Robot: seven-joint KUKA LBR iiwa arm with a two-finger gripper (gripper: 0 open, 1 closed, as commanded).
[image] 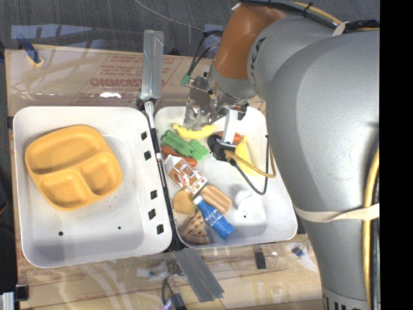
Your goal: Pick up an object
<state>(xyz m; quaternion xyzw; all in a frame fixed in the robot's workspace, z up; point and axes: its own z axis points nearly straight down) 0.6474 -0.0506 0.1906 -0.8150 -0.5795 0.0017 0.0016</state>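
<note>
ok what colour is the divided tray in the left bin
Yellow-orange, plain; the divided tray shows clearly in the camera view.

arm (322, 108): in frm right, bent down | orange band (239, 37) above wrist | hand (197, 118): low, pointing down

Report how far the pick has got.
Done: the arm has reached into the right bin, and the gripper sits low over the pile at its far end, by the yellow banana and the green toy. In hand: nothing visibly lifted; the items all lie in the bin. Left: secure one object and raise it. The yellow tray lies in the left bin.
</note>
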